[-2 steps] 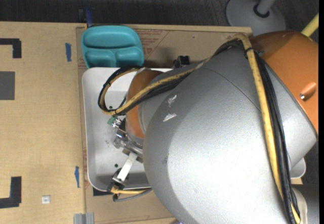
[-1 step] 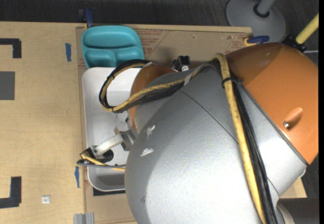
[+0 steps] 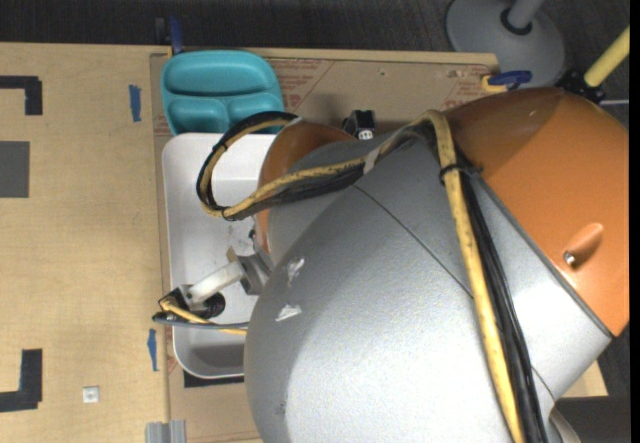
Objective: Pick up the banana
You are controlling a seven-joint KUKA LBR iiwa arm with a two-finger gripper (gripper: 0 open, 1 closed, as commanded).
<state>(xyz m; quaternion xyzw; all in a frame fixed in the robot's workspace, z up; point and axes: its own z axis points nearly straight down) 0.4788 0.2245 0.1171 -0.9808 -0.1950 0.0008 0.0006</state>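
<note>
My grey arm (image 3: 400, 301) with its orange band (image 3: 540, 191) reaches in from the right and covers most of the bench. Its wrist hangs low over the left white bin (image 3: 185, 231), and my gripper (image 3: 248, 269) sits at the arm's left edge above the bin floor. The arm's bulk hides whatever lies under it, including most of the left bin and the whole right bin. I cannot make out a banana on the bare strip of bin floor that shows.
A teal plastic moulded thing (image 3: 218, 91) rests at the far end of the left bin. Bare tan benchtop (image 3: 80, 231) with black and blue tape marks stretches to the left. A grey stand base (image 3: 495, 26) stands beyond the bench's far edge.
</note>
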